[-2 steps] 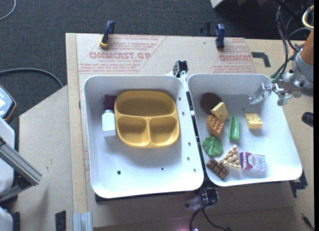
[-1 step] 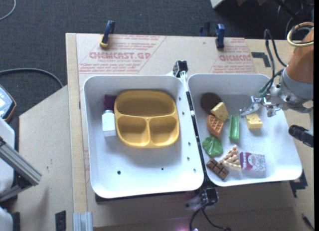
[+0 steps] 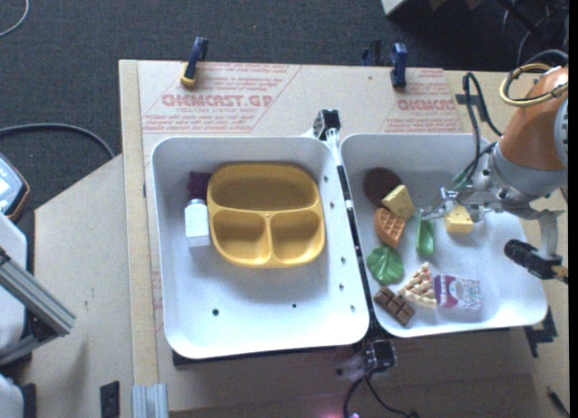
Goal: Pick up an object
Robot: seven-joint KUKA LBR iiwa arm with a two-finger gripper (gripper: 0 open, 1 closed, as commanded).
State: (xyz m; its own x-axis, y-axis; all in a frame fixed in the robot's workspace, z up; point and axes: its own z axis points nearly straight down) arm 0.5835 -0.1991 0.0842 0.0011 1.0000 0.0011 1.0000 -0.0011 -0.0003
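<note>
- The claw (image 3: 449, 201) hangs low over the right bin (image 3: 519, 303), reaching in from the right, the arm's orange band (image 3: 533, 141) just behind it; whether its two prongs stand apart or together cannot be told at this angle.
- A pale yellow cheese-like wedge (image 3: 460, 218) lies just below and right of the claw, close enough to look as if it touches, though no grip on it can be seen.
- A green pod-shaped piece (image 3: 425, 236) rests just below and left of the claw, nearly upright in the frame.
- Further left of the claw sit a second yellow wedge (image 3: 397, 200), a dark brown round disc (image 3: 380, 183) above that wedge and an orange waffle piece (image 3: 389, 227) below it, all three crowded together.
- Well below the claw lie a green leaf (image 3: 386, 265), a pale cracker-like triangle (image 3: 420, 284), a brown chocolate bar (image 3: 394, 306) and a pink-and-white packet (image 3: 458, 294).
- Bare white floor shows along the right bin's lower right side, below the claw.
- The two bins' rims meet well left of the claw, bordered by a dark strip.
- Far left of the claw, the left bin (image 3: 181, 317) holds a yellow divided plate (image 3: 265, 213), with a small white bottle (image 3: 197, 223) touching the plate's left edge and a dark purple item (image 3: 199, 181) above the bottle.
</note>
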